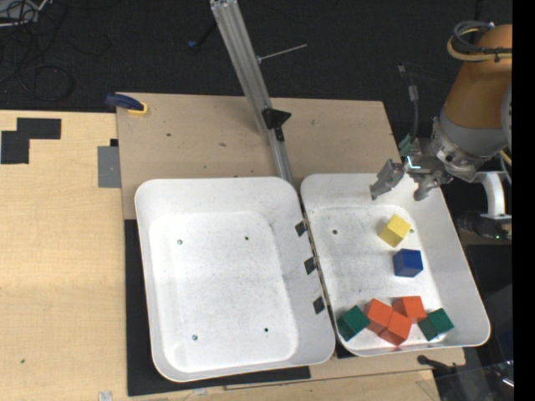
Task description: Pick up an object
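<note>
Two grey fingers of the gripper (404,182) stand spread apart with nothing between them, poised over the far edge of the right-hand bin (351,203), though the slanted view makes their height above it hard to judge. No object has been lifted; the whole pick remains to be done. Nearest the fingers lies a yellow block (394,230), well clear of the walls, with a blue cube (408,262) just beyond it toward the near edge. Along the near edge crowd two orange blocks (394,317), touching each other, flanked by two green blocks (353,321). Open floor surrounds the yellow block, giving the fingers room; the near-edge cluster looks tighter. The left-hand bin (159,199) adjoins it.
</note>
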Available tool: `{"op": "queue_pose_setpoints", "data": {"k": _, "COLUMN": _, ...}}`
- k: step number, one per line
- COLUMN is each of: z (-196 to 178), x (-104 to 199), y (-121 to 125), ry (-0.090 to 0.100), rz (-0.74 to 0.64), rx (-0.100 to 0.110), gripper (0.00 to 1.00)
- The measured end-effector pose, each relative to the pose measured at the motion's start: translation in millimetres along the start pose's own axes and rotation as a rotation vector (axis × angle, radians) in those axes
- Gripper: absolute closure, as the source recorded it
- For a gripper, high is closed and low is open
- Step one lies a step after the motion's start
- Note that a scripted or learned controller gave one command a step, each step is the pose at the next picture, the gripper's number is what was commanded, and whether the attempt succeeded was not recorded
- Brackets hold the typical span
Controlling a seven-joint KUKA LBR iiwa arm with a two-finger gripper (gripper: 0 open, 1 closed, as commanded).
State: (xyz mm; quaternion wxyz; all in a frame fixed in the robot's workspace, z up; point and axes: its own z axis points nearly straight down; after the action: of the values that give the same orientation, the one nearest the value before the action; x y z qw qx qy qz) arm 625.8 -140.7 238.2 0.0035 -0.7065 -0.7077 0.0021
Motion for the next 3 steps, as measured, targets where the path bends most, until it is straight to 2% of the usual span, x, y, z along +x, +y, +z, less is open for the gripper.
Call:
{"op": "queue_pose_setpoints", "data": {"k": 1, "z": -3, "x": 0, "y": 1, "ry": -0.001, "rz": -0.001, "rx": -0.005, "gripper": 0.0}}
{"op": "queue_pose_setpoints", "data": {"k": 3, "z": 90, "x": -1, "y": 10, "ry": -0.001, "rz": 0.001, "rx": 0.0, "gripper": 0.0}}
